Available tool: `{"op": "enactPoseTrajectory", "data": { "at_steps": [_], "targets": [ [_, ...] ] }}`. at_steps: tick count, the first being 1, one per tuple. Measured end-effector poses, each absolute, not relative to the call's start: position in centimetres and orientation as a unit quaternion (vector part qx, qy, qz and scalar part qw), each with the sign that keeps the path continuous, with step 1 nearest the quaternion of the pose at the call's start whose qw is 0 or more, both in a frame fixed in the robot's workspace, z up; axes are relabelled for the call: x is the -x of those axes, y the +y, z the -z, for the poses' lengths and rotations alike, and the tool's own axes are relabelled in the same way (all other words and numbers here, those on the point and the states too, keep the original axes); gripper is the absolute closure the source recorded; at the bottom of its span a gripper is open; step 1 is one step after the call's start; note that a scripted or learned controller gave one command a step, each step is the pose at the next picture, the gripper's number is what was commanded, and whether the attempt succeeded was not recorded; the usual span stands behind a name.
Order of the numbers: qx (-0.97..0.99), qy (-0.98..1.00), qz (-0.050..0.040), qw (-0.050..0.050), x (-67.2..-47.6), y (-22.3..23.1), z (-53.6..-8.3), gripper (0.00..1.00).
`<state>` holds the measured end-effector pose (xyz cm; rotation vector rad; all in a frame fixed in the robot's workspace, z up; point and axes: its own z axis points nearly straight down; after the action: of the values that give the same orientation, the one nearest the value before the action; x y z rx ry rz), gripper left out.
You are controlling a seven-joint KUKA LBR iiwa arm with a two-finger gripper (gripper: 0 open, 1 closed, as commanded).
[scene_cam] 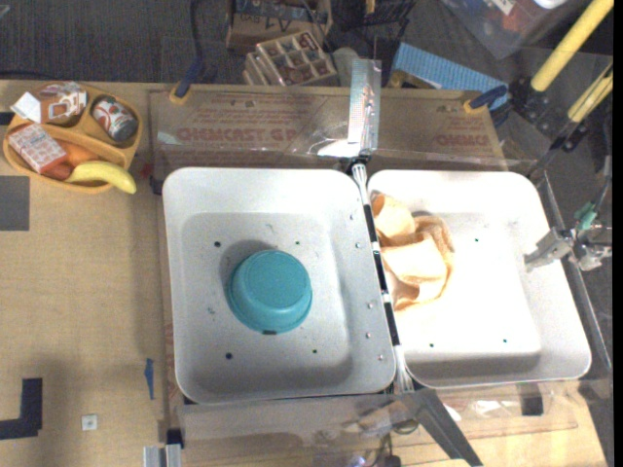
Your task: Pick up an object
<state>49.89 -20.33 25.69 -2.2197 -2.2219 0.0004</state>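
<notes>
A teal bowl (pixel 271 290) lies upside down in the middle of the left white bin (pixel 195 212). A crumpled peach and orange cloth (pixel 414 256) lies in the right white bin (pixel 496 309), pressed against its left wall near the divider between the bins.
A small metal fitting (pixel 569 246) juts over the right bin's right rim. At the far left of the bench, a yellow tray (pixel 68 149) holds a banana and toy food. A cardboard sheet under plastic (pixel 292 129) lies behind the bins. Yellow bars (pixel 579 27) cross the top right.
</notes>
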Motion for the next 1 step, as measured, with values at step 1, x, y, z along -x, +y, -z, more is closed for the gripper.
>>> {"op": "enactPoseTrajectory", "data": {
  "at_steps": [1],
  "targets": [
    [0.678, -0.735, -0.0002, 0.0, -52.66, -13.95, -18.55, 0.0]
  ]
}}
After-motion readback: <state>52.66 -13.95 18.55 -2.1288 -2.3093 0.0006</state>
